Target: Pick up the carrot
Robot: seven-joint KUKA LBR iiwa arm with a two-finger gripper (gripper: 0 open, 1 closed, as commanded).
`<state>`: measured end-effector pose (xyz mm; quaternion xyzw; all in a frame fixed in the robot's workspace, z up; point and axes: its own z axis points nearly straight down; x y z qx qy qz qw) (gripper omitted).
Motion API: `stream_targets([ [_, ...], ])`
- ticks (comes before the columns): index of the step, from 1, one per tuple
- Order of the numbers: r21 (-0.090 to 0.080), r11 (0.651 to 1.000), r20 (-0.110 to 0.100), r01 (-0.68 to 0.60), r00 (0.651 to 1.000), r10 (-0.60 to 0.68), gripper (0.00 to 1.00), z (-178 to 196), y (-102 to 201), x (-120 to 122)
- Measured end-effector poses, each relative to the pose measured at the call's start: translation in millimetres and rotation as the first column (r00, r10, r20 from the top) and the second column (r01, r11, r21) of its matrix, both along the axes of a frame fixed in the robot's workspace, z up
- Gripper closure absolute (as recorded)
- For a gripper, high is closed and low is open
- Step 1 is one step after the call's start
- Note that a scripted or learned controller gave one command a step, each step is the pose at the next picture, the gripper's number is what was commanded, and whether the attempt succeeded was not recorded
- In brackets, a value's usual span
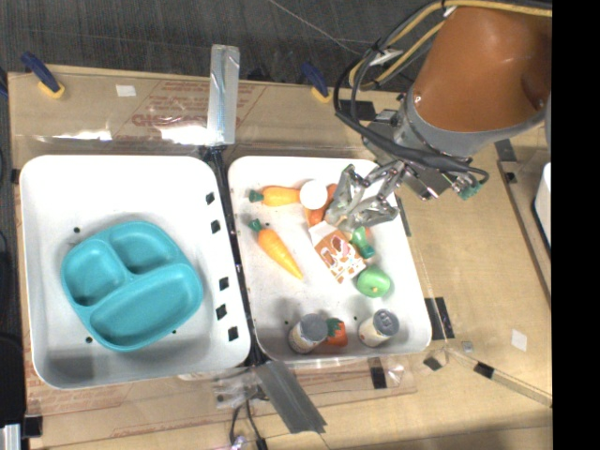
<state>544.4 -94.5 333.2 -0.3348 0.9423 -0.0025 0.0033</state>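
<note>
Two carrots lie in the right bin [405,251]. One carrot [279,252] rests slantwise left of centre, its green top toward the upper left. A smaller carrot [280,195] lies near the bin's back edge beside a white ball [312,193]. My gripper [356,212] hangs over the back right part of this bin, open, with nothing visibly between its fingers. It is to the right of both carrots and apart from them. A small orange item [316,216] lies just left of its tips.
Under and near the gripper are a printed snack packet [338,257], a green apple [373,281] and a small green piece [363,243]. Two cans [307,332] [380,324] stand at the bin's front edge. A teal divided plate [131,284] lies in the left bin [47,195].
</note>
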Motion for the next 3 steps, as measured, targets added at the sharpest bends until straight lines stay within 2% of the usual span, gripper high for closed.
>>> stream_targets([
  [1, 0.001, 0.996, -0.009, 0.086, 0.996, -0.086, 1.00, -39, -108, 10],
  [2, 0.000, 0.969, -0.003, -0.246, 0.969, 0.246, 1.00, -21, -115, 25],
  [3, 0.001, 0.869, -0.005, -0.495, 0.869, 0.495, 1.00, -11, -116, 73],
])
